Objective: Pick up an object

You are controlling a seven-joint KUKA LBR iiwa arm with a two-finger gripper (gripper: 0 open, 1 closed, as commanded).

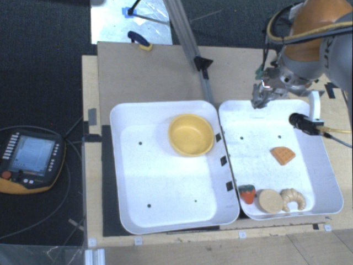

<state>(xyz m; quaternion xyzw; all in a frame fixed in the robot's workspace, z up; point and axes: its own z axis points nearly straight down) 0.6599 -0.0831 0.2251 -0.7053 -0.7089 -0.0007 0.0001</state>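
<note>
Hovering at the far edge of the right bin (331, 203), tool (259, 102) sits over the bin's far-left corner, nothing between the fingers as far as view shows; open vs shut can't be told, too small/dark. Arm (314, 32) comes in from the table's right-far corner, orange band up top, wrist angled down and left toward the bin.

Candidate objs all in right bin: orange waffle-like wedge (283, 155) mid-bin toward right wall, well apart from the rest. Near edge cluster: red/green veg piece (247, 193), round tan disc (269, 201), croissant (293, 199); disc and croissant touching, veg just beside disc. Yellow bowl (191, 134) in left bin (127, 203), far-right part.

Step judged: approach, pre-grasp, no obj picked yet. Best bet prob. the wedge: isolated, clear room both sides for fingers. Should come straight down, center over it, close across the narrow width. Cluster is risky: fingers may knock neighbors or near wall. Bowl needs a rim pinch, harder.
</note>
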